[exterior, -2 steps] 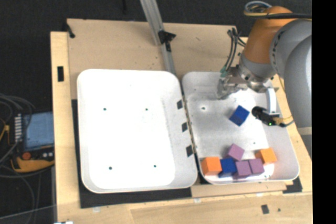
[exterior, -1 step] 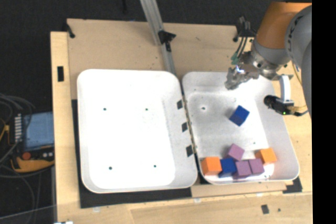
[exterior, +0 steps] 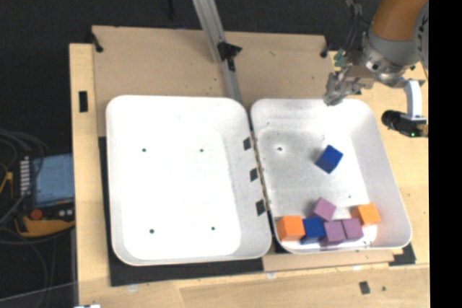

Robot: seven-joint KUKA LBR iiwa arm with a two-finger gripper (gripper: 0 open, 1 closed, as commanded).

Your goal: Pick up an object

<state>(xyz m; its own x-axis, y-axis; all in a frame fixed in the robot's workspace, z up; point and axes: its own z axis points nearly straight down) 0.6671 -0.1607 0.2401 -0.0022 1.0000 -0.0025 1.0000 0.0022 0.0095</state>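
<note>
Camera view, looking down at a slant: at far left, cables (exterior: pixel 22 177) and a blue box (exterior: pixel 54 180) lay on the dark floor beside the bench (exterior: pixel 83 155). Left bin (exterior: pixel 177 177) sat w/ its right rim touching the right bin (exterior: pixel 289 126). A grey pole (exterior: pixel 209 11) ran from top centre down to the seam between the two bins. In the right bin, a blue cube (exterior: pixel 329 158) lay tilted near the middle, apart from the rest. Along the near wall, L to R: an orange cube (exterior: pixel 291 227), a second blue cube (exterior: pixel 314 228), three purple cubes (exterior: pixel 334 231) bunched together, one of them set a little farther back, and another orange cube (exterior: pixel 369 213) by the right wall. At upper right, the arm (exterior: pixel 397 11) reached in, its gripper (exterior: pixel 336 94) poised over the right bin's far rim, well apart from every cube. Finger state couldn't be told; nothing seen between them.
</note>
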